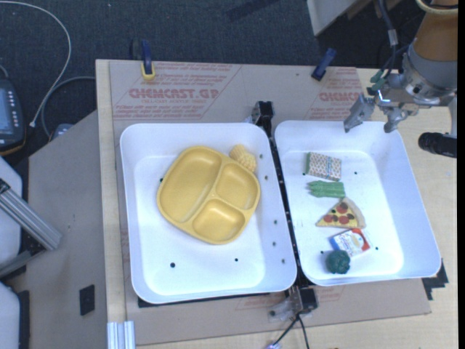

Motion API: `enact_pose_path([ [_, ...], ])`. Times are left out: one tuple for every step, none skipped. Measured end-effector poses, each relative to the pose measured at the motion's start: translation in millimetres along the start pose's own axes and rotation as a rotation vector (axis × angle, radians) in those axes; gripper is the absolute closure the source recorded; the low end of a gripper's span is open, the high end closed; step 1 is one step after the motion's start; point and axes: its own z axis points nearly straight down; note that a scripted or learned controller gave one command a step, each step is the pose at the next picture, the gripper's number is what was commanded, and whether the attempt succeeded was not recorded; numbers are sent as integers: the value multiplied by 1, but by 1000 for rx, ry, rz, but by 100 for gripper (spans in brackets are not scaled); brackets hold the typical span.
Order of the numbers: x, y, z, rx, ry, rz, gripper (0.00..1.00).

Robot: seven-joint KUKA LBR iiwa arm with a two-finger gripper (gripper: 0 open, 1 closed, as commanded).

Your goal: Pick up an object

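The arm's two-finger end effector (374, 120) hovered over the far edge of the right-hand shallow white bin (414, 195), its two grey fingers (356, 115) spread apart with nothing between them. Below it in that bin lay a row of small toy foods, well apart from the fingers: a speckled square packet (323, 166), a green bean-like piece (325, 189) just beside it, a triangular pizza slice (341, 215), a small red, white and blue packet (350, 241), and a dark green round lump (337, 262) touching that packet. The left-hand white bin (145, 253) held a yellow plastic divided plate (209, 193), with a small yellow corn-like piece (243, 158) resting against its far rim. Both bins sat on the brown cardboard-covered table (218, 86).
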Motion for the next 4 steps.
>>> enact_pose_path([
  [0,2,-9,-14,-2,-3,0],
  [5,4,34,-11,-2,-4,0],
  [1,0,97,-7,-1,-2,0],
  [-3,10,147,-13,-2,-4,0],
])
